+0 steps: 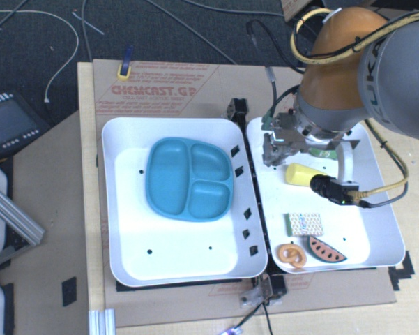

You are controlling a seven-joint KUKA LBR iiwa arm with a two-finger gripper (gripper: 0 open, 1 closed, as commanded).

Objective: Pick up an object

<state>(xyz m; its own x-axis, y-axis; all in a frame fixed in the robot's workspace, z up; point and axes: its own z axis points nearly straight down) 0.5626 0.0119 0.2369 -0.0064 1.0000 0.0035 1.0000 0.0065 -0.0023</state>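
The right bin point(376, 246) holds a yellow object with a black end point(303, 176), a small patterned square block point(305, 223), a watermelon-slice toy point(325, 250) and an orange ring-shaped pretzel toy point(291, 255). My gripper point(275, 152) hangs low over the upper left part of this bin, just left of the yellow object. Nothing shows between its fingers. A green item peeks out behind the wrist point(325, 153).
The left bin point(125, 229) carries a blue three-compartment plate point(190, 179). Black clips line the divider between the bins point(247, 194). A yellow cable point(383, 190) loops from the arm over the right bin. Cardboard lies under both bins.
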